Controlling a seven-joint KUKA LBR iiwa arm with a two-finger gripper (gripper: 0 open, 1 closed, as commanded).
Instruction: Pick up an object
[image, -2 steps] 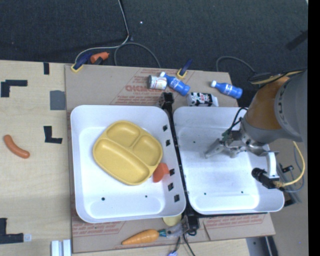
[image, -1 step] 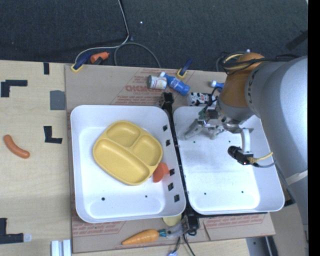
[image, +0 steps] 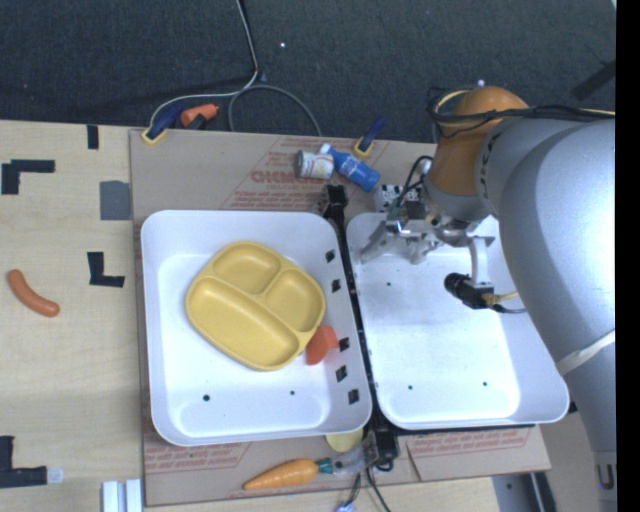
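Observation:
My gripper (image: 393, 250) hangs over the far left corner of the right bin (image: 450, 400), close to the divider between the bins. Its two grey fingers stand apart, open, with only white bin floor between them. In the left bin (image: 170, 400) lies a yellow divided plate (image: 255, 303). A small orange-red piece (image: 320, 346) rests against the plate's right edge, near the divider. The gripper is to the right of and beyond that piece, across the divider.
The grey arm (image: 560, 230) covers the right bin's far right side. A blue and white clamp (image: 338, 165) lies beyond the bins. A carrot (image: 283, 474) lies in front of the left bin. A sausage (image: 33, 293) lies on the bench at far left.

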